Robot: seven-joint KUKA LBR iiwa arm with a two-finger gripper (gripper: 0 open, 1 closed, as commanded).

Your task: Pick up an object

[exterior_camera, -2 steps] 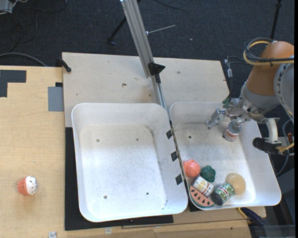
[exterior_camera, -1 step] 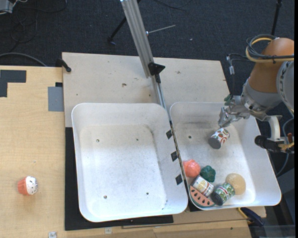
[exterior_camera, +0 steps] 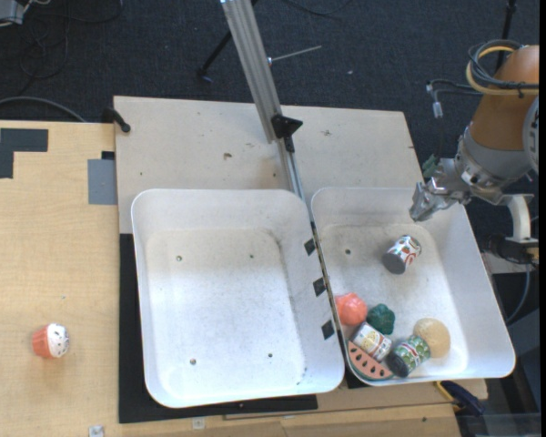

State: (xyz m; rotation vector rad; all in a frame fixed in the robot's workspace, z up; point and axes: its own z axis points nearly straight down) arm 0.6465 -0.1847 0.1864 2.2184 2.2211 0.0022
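Crowded into the near corner of the right bin (exterior_camera: 473,244), closest to me, is a clump: a watermelon-slice toy (exterior_camera: 369,364), a small jar (exterior_camera: 373,341), a dark can (exterior_camera: 406,357), a tan ball (exterior_camera: 432,337), a green lump (exterior_camera: 380,317) and an orange ball (exterior_camera: 350,309), all touching or just beside one another. A red-and-white can (exterior_camera: 401,254) lies on its side alone, mid-bin, well apart from the clump. The left bin (exterior_camera: 223,294) shows bare white floor. On the wooden worktop (exterior_camera: 36,244) to the far left sits a small red-and-white toy (exterior_camera: 51,341), outside both bins.

The gripper (exterior_camera: 429,198) hangs over the far part of the right bin, near its back rim, above and beyond the lone can. Jaws: I cannot tell how they stand, too small and dark. Nothing visible between them, so I judge no pick made yet.

Risks, my read: the lone can is round and on its side, so a pinch off-centre could roll it away. Going for the clump, the jaws could land on two things at once or shove them against the bin wall. The rim is close under the gripper too.

Labels: can and jar carry printed bands, none readable. No brand legible.
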